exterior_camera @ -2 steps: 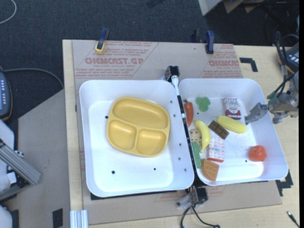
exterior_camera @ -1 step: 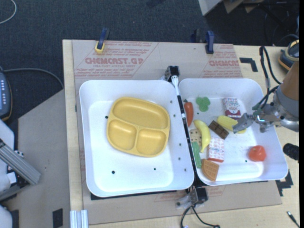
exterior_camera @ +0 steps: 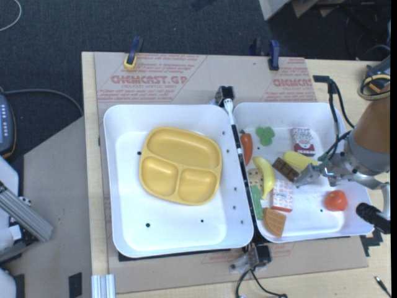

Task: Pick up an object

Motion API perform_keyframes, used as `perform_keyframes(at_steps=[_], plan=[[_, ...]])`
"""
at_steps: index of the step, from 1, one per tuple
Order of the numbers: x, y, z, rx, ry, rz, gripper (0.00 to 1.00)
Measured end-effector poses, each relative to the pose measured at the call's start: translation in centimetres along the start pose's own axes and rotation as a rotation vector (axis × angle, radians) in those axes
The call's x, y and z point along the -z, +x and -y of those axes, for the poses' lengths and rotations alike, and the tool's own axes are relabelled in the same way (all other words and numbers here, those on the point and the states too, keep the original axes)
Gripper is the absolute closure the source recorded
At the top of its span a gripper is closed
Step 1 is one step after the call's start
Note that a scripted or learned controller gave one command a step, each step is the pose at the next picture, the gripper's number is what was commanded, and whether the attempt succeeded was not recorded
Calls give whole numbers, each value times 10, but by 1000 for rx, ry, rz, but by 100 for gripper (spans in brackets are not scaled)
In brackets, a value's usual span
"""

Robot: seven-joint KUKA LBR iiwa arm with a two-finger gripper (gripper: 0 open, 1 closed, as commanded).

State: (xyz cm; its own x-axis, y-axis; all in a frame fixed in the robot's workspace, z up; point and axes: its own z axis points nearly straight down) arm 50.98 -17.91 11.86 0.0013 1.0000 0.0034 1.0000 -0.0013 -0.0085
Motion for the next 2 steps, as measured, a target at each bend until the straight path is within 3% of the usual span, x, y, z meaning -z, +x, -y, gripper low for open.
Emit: perform_keyframes(at_steps=[1,2], plan=[[-36,0,0,0,-4,2,0],[-24,0,0,-1,-9,4,100]])
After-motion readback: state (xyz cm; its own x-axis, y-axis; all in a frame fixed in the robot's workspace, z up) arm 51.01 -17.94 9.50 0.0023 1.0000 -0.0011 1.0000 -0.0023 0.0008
